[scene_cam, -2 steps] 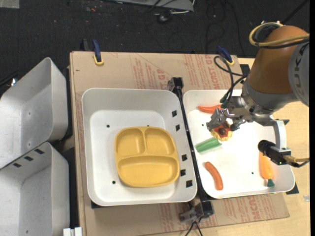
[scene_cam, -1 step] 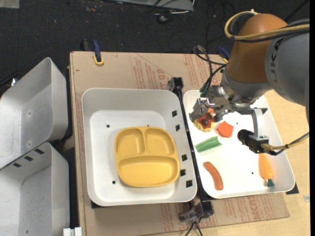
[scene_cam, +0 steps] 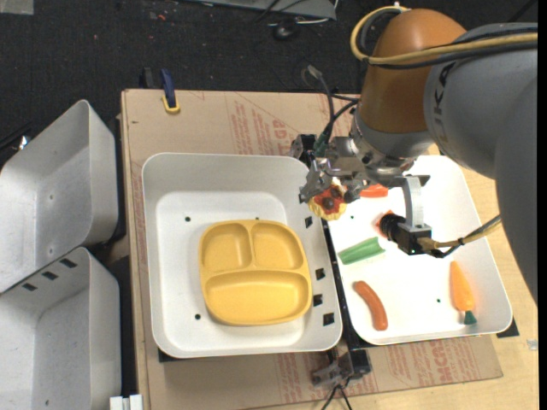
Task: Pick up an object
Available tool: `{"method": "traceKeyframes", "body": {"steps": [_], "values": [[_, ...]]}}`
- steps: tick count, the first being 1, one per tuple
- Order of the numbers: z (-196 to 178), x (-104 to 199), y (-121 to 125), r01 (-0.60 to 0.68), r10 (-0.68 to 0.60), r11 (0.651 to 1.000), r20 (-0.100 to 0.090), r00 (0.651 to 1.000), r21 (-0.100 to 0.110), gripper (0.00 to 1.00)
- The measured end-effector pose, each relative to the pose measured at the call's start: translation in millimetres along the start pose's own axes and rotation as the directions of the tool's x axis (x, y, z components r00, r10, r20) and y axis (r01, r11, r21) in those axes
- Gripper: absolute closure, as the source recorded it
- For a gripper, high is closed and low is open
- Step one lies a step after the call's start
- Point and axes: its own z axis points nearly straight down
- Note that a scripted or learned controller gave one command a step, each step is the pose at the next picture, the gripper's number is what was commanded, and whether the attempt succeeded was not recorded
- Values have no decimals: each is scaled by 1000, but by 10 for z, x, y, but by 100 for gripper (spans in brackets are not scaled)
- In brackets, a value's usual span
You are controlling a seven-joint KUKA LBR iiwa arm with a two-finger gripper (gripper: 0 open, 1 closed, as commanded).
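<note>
**The claw holds a small orange and red object above the bin border**

We see the grey arm (scene_cam: 479, 84) with its orange band (scene_cam: 410, 41) coming in from the right side of the tabletop (scene_cam: 256, 126). The claw (scene_cam: 329, 196) is over the inner edge of the right bin (scene_cam: 491, 314), just beside the border between the two bins. Between its fingers we see a small orange and red object (scene_cam: 328, 201), so the claw is closed on this object.

In the right bin, a green piece (scene_cam: 359, 250) lies near the bin's left edge, around its middle. A brown sausage (scene_cam: 371, 304) lies closer to the front edge. An orange carrot (scene_cam: 462, 290) with a green tip lies near the right edge. A small red piece (scene_cam: 374, 192) lies just beside the claw, toward the back edge.

In the left bin (scene_cam: 171, 229), a yellow divided plate (scene_cam: 255, 272) with three compartments lies in the middle.
</note>
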Motion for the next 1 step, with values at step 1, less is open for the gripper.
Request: {"method": "traceKeyframes", "body": {"steps": [1], "values": [[-5, 550, 239, 1, -1, 1000, -1, 1000, -1, 100]]}}
